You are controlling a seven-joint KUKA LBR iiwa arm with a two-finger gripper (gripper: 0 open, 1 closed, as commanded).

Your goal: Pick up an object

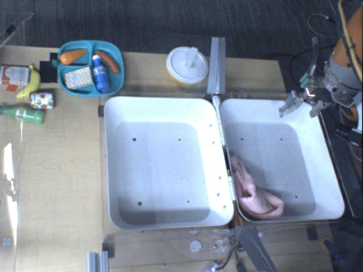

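Note:
A crumpled pink cloth (pixel 254 194) lies in the right bin (pixel 317 152), against its left wall near the front corner. My gripper (pixel 299 107) hangs over the back right corner of that bin, far from the cloth. Its two fingers are spread apart and open, with nothing between them. The arm's orange band (pixel 343 54) shows at the right edge.
The left bin (pixel 113 152) sits beside the right one. Behind the bins stand a blue divided plate (pixel 116 55) of toy food and a white-lidded yellow cup (pixel 187 66). A banana (pixel 29 83), a small can (pixel 41 100) and a green bottle (pixel 22 114) lie at far left.

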